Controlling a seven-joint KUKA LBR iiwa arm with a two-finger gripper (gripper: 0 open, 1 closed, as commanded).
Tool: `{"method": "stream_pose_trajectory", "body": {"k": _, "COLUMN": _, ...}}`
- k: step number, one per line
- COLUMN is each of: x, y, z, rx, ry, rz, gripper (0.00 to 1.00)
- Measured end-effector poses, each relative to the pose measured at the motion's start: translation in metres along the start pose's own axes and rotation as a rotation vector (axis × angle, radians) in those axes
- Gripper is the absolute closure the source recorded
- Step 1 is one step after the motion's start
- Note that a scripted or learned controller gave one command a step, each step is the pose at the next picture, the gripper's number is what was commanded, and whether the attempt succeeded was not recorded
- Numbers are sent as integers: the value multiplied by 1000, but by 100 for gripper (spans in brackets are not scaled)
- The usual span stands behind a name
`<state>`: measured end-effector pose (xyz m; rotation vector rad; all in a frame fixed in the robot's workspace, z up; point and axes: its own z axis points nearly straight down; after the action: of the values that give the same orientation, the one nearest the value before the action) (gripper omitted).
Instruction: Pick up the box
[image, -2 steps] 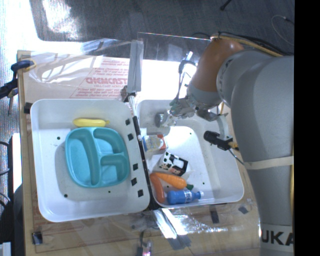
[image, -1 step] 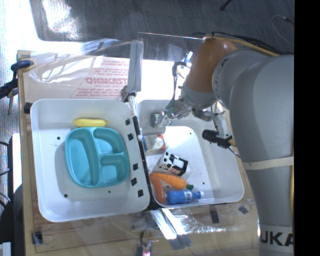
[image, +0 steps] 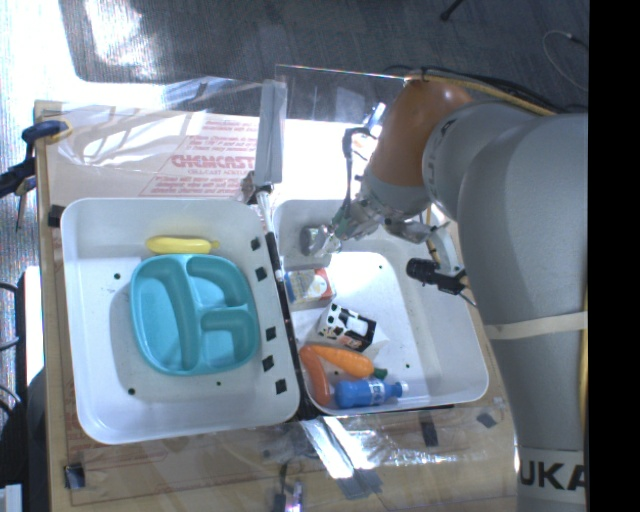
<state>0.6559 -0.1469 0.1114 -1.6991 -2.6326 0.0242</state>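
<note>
- In the camera view, the box (image: 308, 287) sits in the right bin (image: 440, 345), right up against the wall that splits the two bins, about halfway along that wall. It looks like a small carton with blue and red on it.
- The gripper (image: 318, 239) hangs just past the box, near the far left corner of the right bin. I cannot tell if it is grasping anything; it looks like a shiny grey lump and nothing shows inside it.
- The box is tight against the wall, so I think one finger may hit the wall or land on top of the box, not beside it. Then the box could tip or slide away.
- A black and white toy cow (image: 347, 327) lies just beside the box. A carrot (image: 335, 360) and a blue bottle (image: 368, 391) lie near the front edge of the bin. A sloppy grab could catch the cow or push it into the box.
- The left bin (image: 90, 330) holds a blue tray (image: 193, 312) and a banana (image: 180, 244), well apart from the box.
- The arm (image: 500, 190) comes in from the right. It bends over the far edge of the right bin, and the wrist points down and left toward the box.
</note>
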Motion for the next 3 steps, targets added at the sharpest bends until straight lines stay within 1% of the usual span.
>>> {"method": "stream_pose_trajectory", "body": {"k": 1, "x": 39, "y": -41, "z": 13, "rx": -27, "ry": -8, "rz": 23, "gripper": 0}}
{"method": "stream_pose_trajectory", "body": {"k": 2, "x": 73, "y": -54, "z": 13, "rx": -31, "ry": -7, "rz": 137, "gripper": 0}}
{"method": "stream_pose_trajectory", "body": {"k": 3, "x": 76, "y": -56, "z": 13, "rx": -34, "ry": -2, "rz": 283, "gripper": 0}}
